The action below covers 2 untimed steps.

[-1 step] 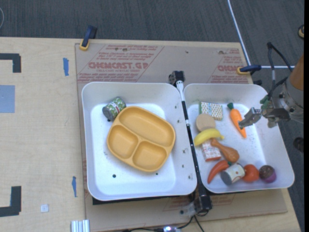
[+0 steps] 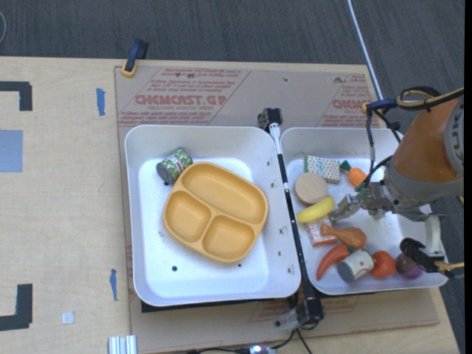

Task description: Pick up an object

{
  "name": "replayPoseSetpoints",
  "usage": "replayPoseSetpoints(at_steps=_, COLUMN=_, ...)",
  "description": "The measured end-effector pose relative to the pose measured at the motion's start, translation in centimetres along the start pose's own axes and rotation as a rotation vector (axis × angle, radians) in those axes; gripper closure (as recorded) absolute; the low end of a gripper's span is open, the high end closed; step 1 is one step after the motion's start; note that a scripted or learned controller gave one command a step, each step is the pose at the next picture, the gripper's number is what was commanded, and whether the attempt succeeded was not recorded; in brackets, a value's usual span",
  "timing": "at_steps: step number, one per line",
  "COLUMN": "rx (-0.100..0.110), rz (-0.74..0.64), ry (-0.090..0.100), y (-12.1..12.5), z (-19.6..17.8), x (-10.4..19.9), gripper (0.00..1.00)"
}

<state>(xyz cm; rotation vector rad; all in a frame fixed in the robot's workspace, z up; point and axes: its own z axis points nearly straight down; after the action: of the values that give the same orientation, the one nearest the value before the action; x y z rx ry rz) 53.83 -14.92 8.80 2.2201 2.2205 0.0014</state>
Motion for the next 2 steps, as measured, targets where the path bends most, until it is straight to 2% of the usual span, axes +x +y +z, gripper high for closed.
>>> replayPoseSetpoints(at_steps=1, rx=-0.017, rz=0.008, ry=-0.016, y=-4.37, z=-0.07, x=3.74, gripper=0.00)
replayPoseSetpoints(at_steps=2, rx=-0.012, rz=0.005, ry=-0.008, y=-4.36, z=-0.93, x=4.13, gripper=1.00)
